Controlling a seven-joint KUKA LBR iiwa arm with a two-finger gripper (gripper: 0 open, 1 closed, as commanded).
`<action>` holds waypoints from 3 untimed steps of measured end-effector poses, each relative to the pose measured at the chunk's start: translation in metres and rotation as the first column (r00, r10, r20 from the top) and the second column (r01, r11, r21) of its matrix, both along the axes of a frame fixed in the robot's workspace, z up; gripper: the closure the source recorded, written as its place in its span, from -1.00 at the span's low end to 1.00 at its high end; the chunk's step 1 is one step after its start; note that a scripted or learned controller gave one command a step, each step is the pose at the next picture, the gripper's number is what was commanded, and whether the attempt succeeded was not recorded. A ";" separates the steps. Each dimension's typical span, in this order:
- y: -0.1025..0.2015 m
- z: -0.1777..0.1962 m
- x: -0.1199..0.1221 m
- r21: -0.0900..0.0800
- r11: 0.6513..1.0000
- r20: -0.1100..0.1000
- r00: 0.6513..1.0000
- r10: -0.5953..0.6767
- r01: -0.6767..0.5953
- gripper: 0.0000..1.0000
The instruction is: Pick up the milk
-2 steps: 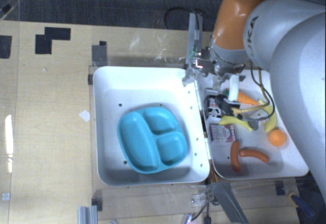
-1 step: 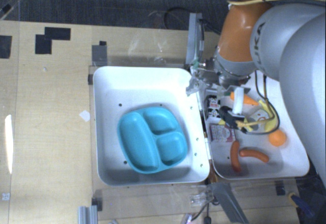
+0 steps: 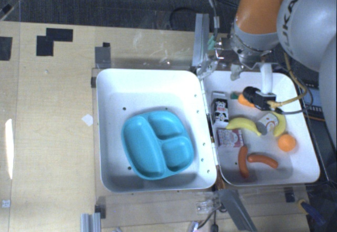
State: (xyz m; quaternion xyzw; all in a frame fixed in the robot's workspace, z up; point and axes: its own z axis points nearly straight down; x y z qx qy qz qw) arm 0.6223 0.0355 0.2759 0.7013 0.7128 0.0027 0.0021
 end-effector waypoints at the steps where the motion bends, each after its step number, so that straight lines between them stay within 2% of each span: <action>1: 0.014 -0.091 0.009 -0.001 0.991 -0.004 0.991 0.131 -0.131 -1.00; 2: 0.021 -0.060 -0.009 0.000 0.986 -0.001 0.986 0.167 -0.167 -1.00; 3: -0.041 -0.090 -0.045 -0.002 0.940 -0.002 0.940 0.341 -0.341 -1.00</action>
